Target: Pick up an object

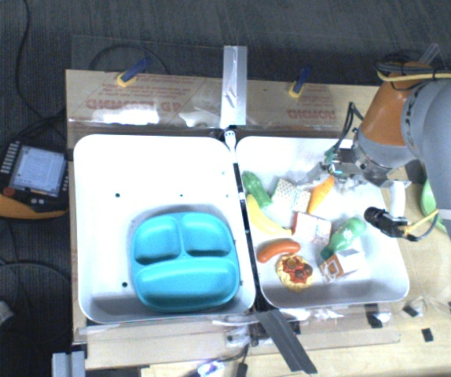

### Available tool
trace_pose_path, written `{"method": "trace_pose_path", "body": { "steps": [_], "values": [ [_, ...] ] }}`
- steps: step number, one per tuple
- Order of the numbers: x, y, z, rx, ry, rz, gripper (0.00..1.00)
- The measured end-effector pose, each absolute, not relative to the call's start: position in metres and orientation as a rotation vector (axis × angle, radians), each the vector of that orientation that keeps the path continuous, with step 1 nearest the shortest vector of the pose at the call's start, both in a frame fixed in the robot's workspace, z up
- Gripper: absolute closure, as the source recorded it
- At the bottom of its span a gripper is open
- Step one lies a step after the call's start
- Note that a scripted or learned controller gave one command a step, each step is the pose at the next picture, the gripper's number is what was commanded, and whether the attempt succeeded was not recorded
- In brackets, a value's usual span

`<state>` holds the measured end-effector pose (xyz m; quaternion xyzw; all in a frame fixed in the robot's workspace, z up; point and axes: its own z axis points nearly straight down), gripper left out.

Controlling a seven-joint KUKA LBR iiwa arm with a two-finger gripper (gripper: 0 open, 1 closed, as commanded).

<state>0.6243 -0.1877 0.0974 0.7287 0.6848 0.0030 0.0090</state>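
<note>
The objects sit clustered in the right bin point(398, 285), in the right half of the frame. A green cucumber-like piece point(255, 188) lies at the cluster's upper left, touching a yellow banana point(263, 221) below it. To their right are a pale checked packet point(285, 192), an orange carrot point(320, 194) tilted upward, and a white-and-red carton point(312, 229). Lower down lie a red sausage point(277, 249), a small pizza-like disc point(295, 270), a green bottle shape point(343, 236) and a small box point(340, 265).

The arm point(434, 132) enters from the upper right of the frame, its orange band point(384, 116) above the wrist, bent down toward the bin's upper right corner. The claw point(340, 165) hangs just above the carrot's upper end; its tips are a dark tangle of parts and whether it is released or clenched cannot be told.

The left bin point(108, 171) holds a blue compartment tray point(185, 261). A handheld pendant point(31, 175) lies at the left edge of the frame, beside the table point(155, 100).
</note>
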Motion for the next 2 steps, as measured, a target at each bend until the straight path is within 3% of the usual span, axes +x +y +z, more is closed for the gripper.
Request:
{"method": "trace_pose_path", "body": {
  "steps": [1, 2],
  "values": [
    [0.628, -0.184, 0.108, 2.270, 2.137, 0.023, 1.00],
    [0.615, -0.142, 0.204, 2.372, 2.060, -0.005, 1.00]
  ]
}}
